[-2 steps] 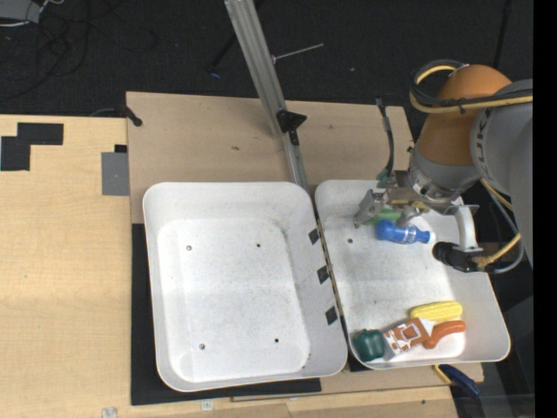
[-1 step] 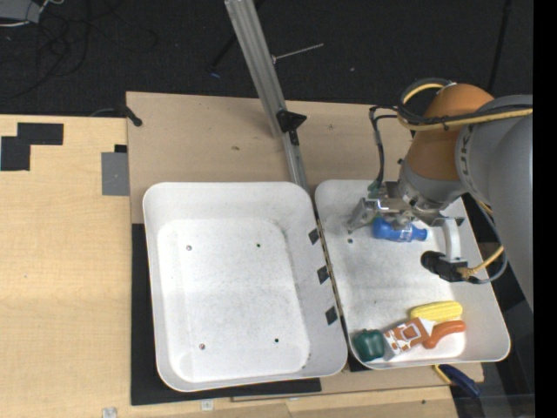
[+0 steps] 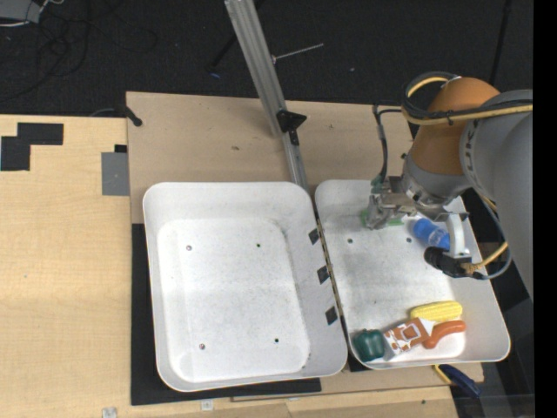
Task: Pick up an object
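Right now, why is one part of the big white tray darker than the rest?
In the camera view, light falls unevenly: the left bin is brightest on its left, with soft grey shadow across its right side. The gripper looks slightly blurry, and the background is very dark.

Open floor mid right bin (image 3: pixel 383 268); clutter along its near edge: yellow corn (image 3: pixel 438 310), green cup (image 3: pixel 370 345)

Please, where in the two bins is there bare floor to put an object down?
The left bin has bare floor from wall to wall. In the right bin, the middle is bare, between the tool and the toys: yellow corn, orange piece, green cup.
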You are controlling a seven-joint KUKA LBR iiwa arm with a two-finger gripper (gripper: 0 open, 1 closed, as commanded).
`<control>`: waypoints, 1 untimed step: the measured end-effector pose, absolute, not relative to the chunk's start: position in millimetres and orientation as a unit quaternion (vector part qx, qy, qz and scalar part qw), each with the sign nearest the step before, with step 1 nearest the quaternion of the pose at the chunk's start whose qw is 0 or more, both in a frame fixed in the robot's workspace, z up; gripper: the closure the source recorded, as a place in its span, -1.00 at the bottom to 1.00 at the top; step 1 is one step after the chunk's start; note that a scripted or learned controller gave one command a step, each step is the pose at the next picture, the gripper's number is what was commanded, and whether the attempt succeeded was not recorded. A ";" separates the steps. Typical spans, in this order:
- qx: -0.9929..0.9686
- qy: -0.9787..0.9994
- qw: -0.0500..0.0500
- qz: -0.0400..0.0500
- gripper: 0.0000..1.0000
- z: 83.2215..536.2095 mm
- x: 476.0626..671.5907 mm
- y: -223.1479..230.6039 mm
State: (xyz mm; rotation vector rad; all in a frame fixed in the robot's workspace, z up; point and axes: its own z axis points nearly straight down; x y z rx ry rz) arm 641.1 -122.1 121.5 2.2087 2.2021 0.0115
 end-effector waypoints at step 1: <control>0.709 0.706 0.001 0.001 1.00 184.3 643.1 -128.0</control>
